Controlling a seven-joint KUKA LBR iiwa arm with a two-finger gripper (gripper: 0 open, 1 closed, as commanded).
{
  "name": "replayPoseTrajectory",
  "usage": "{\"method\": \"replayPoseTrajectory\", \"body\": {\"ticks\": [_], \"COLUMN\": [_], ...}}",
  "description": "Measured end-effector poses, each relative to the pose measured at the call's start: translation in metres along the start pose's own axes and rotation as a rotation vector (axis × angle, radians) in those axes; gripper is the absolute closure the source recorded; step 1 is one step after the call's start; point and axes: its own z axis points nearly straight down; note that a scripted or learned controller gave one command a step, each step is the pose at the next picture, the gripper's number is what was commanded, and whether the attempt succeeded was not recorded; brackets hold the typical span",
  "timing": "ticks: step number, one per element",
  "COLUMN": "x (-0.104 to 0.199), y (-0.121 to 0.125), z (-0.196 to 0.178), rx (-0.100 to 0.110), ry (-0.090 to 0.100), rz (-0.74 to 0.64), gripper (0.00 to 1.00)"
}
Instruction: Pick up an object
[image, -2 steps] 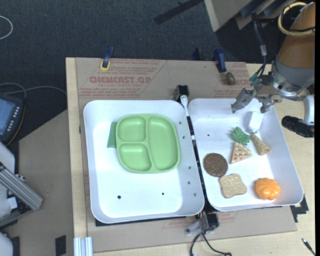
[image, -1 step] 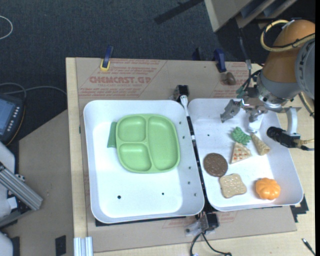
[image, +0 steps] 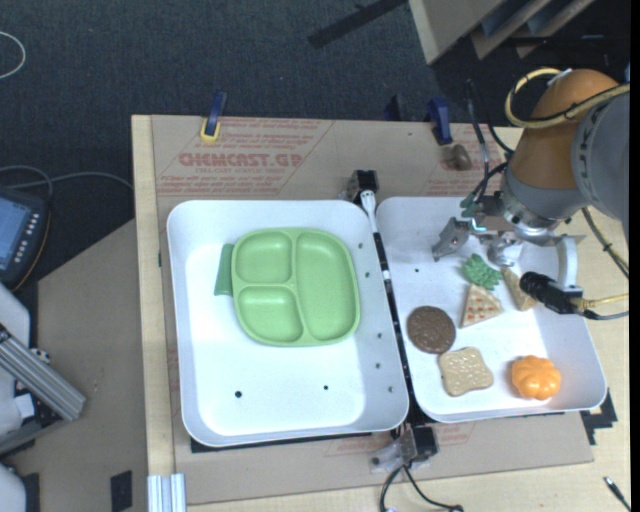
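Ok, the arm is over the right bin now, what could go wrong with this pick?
1. The green toy, the pizza slice and a tan piece lie close together under the gripper, so it may nudge or catch the wrong one.
2. That cluster sits near the right bin's far side, so a push could slide pieces against the wall.
3. The cable trails by the wrist and could snag.

two white bins (image: 200, 330) – one green tray (image: 296, 285), five food items (image: 466, 369)
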Motion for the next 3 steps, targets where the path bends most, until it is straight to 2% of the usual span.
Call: {"method": "replayPoseTrajectory", "body": {"ticks": [1,2,3], "x": [0.0,-0.001,-0.006], "y": [0.002,0.005,0.012], "z": [0.039,0.023,-0.037], "rx": [-0.01,-0.021,-0.013], "ry": [-0.003,-0.007,-0.003], "rz": [-0.001,0.0,-0.001], "gripper": [0.0,1.0,1.0]}}
